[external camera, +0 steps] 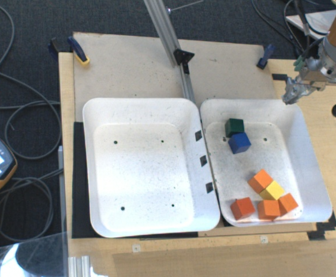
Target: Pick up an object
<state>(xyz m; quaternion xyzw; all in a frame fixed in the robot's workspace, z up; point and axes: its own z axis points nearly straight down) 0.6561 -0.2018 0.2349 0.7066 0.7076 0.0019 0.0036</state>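
Observation:
The right bin (306,154) holds a dark green block (234,126) with a blue block (239,142) touching it just in front. Near that bin's front right corner lies a cluster: several orange blocks (261,180) around a yellow block (273,190), with one more orange block (243,207) a little to the left. My gripper (292,93) hangs above the right bin's back right corner, well clear of all the blocks, and nothing shows between its fingers.
The left bin (99,154) sits beside the right one. A slanted metal rail (167,30) crosses the bench's back board. Blue clamps (78,49) hold the board's back corners. Cables lie on the floor to the left.

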